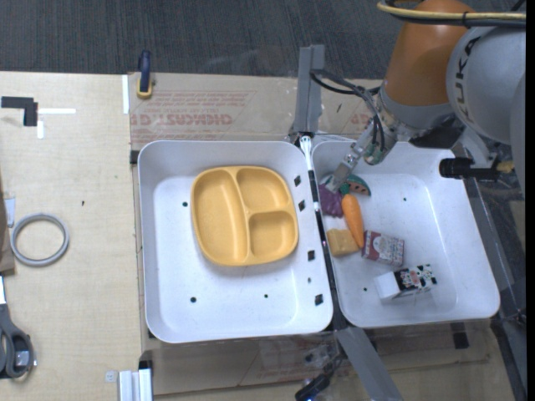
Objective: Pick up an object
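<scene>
Target candidates lie in the right bin (468, 249), all below the pincer (349, 174) in the view: a toy carrot (354, 217) with green top, closest, its leafy end touching or just under the pincer tip; a purple piece (331, 201) just beside the carrot, against the bin's left wall; a tan block (341, 241) touching the carrot's lower end; a small red-and-white carton (384, 247) a little further off; a black-and-white carton (407, 281) furthest, well apart from the pincer.

Judgement on step: pincer is down at the upper-left corner of the right bin, over the carrot top; looks like the descent or closing phase of a grasp, nothing lifted yet. To do it well: the carrot sits crowded between purple piece and tan block, so the pincer should straddle the carrot across its narrow width, not along its length; take it nearer mid-body than at the thin leafy end, which would likely slip; keep clear of the bin wall on the near side; lift straight up so neighbours are not dragged.

Pincer state: cannot tell from this view; the tip is small, dark, and merges with the carrot's green top; no object seen clearly gripped.

Further out: left bin (167, 299) holds a yellow divided plate (245, 215); on the counter (67, 307) beyond, a grey tape ring (37, 239) and scissors (14, 349).
</scene>
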